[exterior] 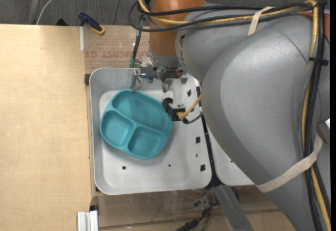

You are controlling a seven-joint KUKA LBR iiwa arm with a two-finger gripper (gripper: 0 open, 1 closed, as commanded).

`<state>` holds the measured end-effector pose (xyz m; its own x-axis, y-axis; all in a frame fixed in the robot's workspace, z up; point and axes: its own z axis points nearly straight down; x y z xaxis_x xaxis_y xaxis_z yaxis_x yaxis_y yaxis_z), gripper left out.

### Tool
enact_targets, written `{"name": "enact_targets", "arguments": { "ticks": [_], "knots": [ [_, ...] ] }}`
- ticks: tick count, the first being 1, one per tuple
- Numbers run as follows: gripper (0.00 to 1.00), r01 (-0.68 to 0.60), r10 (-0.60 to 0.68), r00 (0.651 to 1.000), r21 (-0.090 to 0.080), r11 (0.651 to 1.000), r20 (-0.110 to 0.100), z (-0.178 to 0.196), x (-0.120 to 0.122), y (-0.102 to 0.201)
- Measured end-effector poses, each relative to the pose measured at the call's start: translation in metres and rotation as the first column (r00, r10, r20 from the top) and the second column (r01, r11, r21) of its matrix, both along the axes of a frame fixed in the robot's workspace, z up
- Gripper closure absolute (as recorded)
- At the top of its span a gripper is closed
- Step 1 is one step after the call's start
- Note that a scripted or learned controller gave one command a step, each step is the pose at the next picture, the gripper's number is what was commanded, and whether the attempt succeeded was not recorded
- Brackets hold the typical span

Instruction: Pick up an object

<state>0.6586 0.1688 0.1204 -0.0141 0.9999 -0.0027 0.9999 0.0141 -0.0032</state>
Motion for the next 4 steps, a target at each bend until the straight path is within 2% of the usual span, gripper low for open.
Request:
{"name": "enact_targets", "arguments": {
  "ticks": [1, 2, 3, 4],
  "knots": [
    [0.00, 0.116, -0.116, 0.993, -0.009, 0.993, 0.021, -0.011, -0.052, 0.041],
    [0.00, -0.108, 0.108, 0.994, 0.000, 0.994, 0.003, 0.043, 0.001, -0.003],
    [0.00, -0.128, 0.128, 0.992, -0.002, 0.992, 0.003, -0.028, -0.072, 0.013],
    [0.00, 0.123, -0.123, 0.992, 0.000, 0.992, 0.002, 0.090, -0.024, 0.008]
  ]
}}
